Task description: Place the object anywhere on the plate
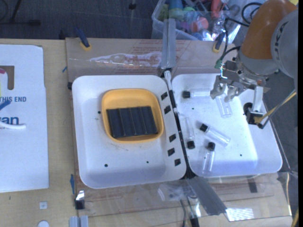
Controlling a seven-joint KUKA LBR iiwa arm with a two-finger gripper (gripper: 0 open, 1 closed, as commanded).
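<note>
A yellow plate [110, 100] sits in the left bin [90, 150], and a black ridged slab [132, 121] lies flat on it. In the right bin [258, 150] lie several clear vials with black caps. One vial [225, 109] rests just below my gripper [224, 93], which hangs over the back of the right bin. Its two fingers stand apart, open, and nothing is between them. Another vial [195, 94] lies to the gripper's left. Two more vials [214, 133] [208, 158] lie nearer the front.
A vial [189, 135] lies against the divider [173, 122] between the bins. A clear tub of coloured toys [199, 8] stands behind the bench. A white printed sheet [21, 117] covers the bench's left side.
</note>
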